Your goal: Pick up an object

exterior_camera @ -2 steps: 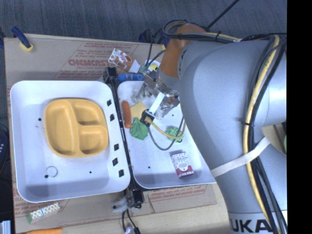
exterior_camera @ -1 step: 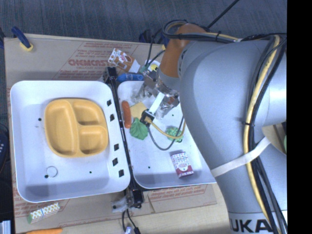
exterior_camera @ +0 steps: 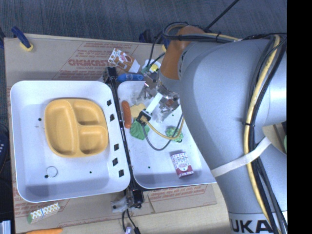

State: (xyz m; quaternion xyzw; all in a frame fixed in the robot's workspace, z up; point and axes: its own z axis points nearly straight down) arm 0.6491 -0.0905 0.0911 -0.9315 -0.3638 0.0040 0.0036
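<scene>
The gripper (exterior_camera: 163, 97) hangs low over the upper part of the right bin (exterior_camera: 156, 173), near the frame's centre; whether it is open or closed cannot be told. Just left of it lie a slim orange sausage-shaped toy (exterior_camera: 126, 113), a pale yellow piece (exterior_camera: 137, 110) and a crumpled green leafy toy (exterior_camera: 138, 130). A small red-and-white carton (exterior_camera: 182, 164) lies toward the bin's lower right.

Two white bins: left bin (exterior_camera: 22, 145), right bin (exterior_camera: 156, 175). One yellow tray (exterior_camera: 75, 126), one orange sausage (exterior_camera: 126, 114), one red carton (exterior_camera: 181, 164), two green pieces (exterior_camera: 139, 130) (exterior_camera: 174, 133), two printed packets (exterior_camera: 119, 58) (exterior_camera: 44, 212) on the tabletop (exterior_camera: 73, 57).
</scene>
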